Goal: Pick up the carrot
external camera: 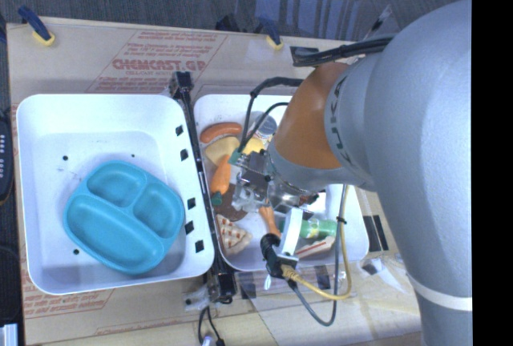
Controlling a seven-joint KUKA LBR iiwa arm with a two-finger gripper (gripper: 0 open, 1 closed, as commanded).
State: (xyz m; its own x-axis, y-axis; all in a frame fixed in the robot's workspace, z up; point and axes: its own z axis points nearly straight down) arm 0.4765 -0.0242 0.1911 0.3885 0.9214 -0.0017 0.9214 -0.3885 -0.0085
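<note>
camera view, arm: i see the grey arm (417, 144) reaching in from the right, its orange band over the right bin (353, 244).
gripper: gripper (250, 191) low among the food in that bin; i cannot tell how the jaws stand.
carrot: carrot (217, 179) lies by the right bin's left wall, just left of the gripper; contact unclear to me.
other food: hot dog (220, 130) at the far end, waffle piece (233, 238) at the near end.
left bin: left bin (40, 116) holds a blue divided plate (124, 215).
</note>
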